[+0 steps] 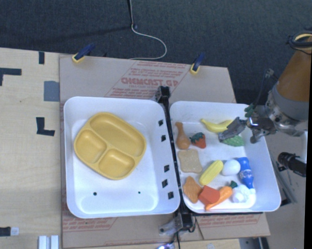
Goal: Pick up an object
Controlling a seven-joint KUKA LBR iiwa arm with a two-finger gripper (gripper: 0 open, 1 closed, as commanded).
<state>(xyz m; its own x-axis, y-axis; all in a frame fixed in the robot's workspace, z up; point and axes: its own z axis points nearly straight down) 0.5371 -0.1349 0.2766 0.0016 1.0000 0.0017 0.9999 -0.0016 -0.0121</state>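
Note:
The right bin (270, 173) holds several toy foods: a yellow banana (216, 125), a green leafy piece (237, 141), a brown drumstick (181, 138), a red strawberry (198, 140), a slice of toast (189, 161), a corn cob (211, 172), a white egg (230, 167), a blue bottle (246, 172), a red block (209, 195) and a carrot (224, 194). My gripper (245, 132) hangs over the bin's far right part, just above the green piece and right of the banana. Its fingers (232, 131) are spread apart, with nothing held between them.
The left bin (75, 195) holds a yellow divided plate (109, 145). A black divider (168, 147) runs between the bins. Both bins sit on a cardboard sheet (142, 79) held by clamps. The grey arm (291, 96) fills the right side.

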